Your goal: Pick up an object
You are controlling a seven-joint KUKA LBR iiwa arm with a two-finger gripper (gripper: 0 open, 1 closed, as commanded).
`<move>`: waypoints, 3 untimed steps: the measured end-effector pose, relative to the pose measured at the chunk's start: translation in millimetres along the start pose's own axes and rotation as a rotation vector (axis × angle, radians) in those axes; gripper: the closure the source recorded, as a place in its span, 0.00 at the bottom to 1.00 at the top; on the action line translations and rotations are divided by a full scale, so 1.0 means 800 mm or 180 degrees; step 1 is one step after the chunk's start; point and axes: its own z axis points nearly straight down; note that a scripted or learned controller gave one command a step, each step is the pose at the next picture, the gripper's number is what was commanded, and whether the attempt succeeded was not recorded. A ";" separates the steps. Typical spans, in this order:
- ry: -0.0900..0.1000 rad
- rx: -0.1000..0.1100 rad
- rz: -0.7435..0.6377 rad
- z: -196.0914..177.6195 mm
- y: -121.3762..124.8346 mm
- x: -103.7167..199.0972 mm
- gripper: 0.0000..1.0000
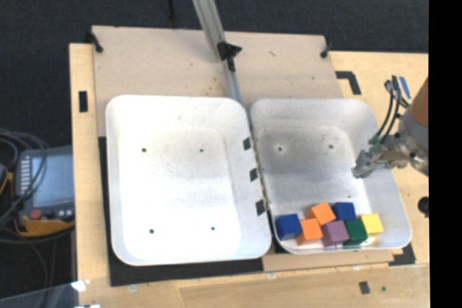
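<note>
- gripper (pixel 363 164) hangs over the right rim of the right bin (pixel 303 119), mid-right of the frame; can't tell how it's set, nothing seen in it.
- blocks (pixel 328 223) huddle in that bin's lower corner, lower right of frame, touching each other.
- looks like the approach step.
- next call: swing down-frame over the pile, single out an edge piece like the yellow block (pixel 372 223).

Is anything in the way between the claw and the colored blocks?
Nothing visible. The claw hangs at the right bin's right side, and the blocks sit clustered in its near corner, with bare white floor between them.
</note>
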 end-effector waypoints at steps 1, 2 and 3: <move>-0.0003 -0.0005 -0.0004 -0.068 0.003 -0.001 1.00; 0.0007 0.0009 -0.0013 -0.073 0.024 0.067 1.00; 0.0005 0.0023 -0.0004 -0.057 0.048 0.121 1.00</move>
